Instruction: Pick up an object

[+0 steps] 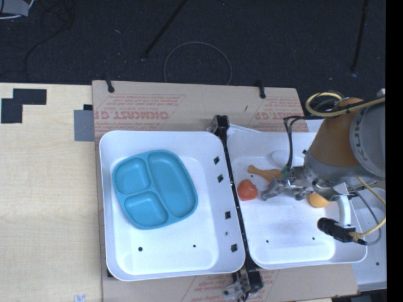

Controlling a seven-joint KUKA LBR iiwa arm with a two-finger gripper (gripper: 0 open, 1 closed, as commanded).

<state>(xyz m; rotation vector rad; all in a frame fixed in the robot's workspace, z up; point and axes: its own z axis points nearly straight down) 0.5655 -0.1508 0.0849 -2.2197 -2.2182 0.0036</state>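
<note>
Red object [247,190]: small, rounded, smooth; near the right bin's [296,253] left wall.
Claw [269,192]: metal fingers spread apart, gripping nothing, just beside it.
Blue tray [154,188]: glossy, three compartments, left bin [164,263].

Two shallow bins [160,257], smooth white plastic with a faint sheen. Divided tray [154,187], glossy turquoise plastic. Cardboard sheet [189,106] beneath the bins, matt brown, printed in red. Worktop [44,200], pale wood-grain laminate, matt. Floor [189,24] behind, dark and rough like carpet. Arm [359,143], smooth grey casing with a satin orange band. Pincer [277,187], bare metal, dully shining. Small red object [247,190], smooth and slightly glossy.
</note>
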